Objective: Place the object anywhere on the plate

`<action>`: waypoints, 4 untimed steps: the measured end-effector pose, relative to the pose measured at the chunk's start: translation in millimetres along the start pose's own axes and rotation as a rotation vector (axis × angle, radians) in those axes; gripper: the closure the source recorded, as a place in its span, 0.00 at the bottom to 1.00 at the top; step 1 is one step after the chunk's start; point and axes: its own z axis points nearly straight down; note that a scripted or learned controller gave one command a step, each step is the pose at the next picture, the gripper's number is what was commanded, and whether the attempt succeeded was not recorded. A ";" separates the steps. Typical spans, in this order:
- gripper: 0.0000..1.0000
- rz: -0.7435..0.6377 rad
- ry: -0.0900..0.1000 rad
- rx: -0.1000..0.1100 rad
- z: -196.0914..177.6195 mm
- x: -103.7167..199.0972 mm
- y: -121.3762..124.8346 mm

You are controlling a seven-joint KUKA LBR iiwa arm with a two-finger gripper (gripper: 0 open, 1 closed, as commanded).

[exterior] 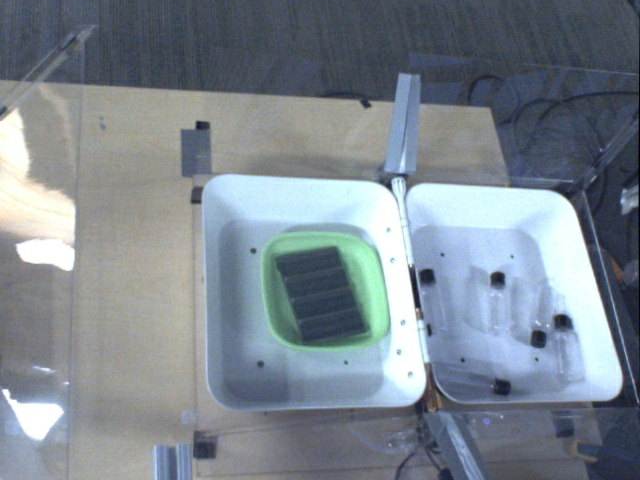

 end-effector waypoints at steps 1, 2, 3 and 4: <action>0.00 0.071 0.000 0.000 -0.1 -1.7 0.4; 0.00 0.223 0.001 -0.001 -0.7 0.9 -0.2; 0.00 0.328 0.001 0.001 -0.1 -0.1 5.4; 0.00 0.454 0.001 0.003 0.5 -1.8 1.1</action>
